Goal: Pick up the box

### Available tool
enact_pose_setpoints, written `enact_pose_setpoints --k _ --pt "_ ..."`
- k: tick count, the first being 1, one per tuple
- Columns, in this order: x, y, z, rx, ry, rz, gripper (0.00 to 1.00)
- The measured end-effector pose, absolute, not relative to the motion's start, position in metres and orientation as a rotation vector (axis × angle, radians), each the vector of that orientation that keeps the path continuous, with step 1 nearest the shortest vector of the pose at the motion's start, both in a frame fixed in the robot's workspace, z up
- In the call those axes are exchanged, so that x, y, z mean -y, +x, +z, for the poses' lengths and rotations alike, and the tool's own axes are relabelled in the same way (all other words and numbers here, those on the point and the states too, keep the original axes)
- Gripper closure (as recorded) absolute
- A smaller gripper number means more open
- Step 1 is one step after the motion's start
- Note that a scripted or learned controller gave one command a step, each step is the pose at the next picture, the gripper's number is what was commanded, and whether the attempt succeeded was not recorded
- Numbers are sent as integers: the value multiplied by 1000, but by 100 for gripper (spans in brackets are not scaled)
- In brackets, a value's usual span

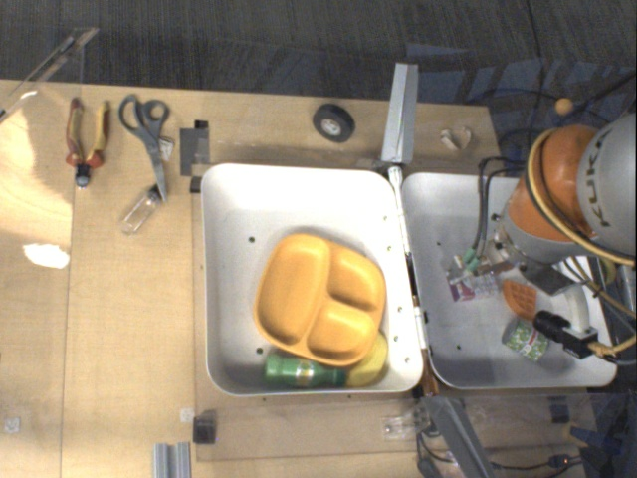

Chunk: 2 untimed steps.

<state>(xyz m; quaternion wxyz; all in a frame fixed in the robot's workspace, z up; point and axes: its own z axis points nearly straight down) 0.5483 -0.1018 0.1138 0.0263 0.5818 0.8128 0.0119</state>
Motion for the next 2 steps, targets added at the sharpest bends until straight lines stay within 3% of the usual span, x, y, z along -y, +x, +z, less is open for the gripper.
enact_pose_setpoints --k 1,2 --pt "102 548 114 -2512 1798 37 0" --pt "101 545 100 -2504 1821 29 0"
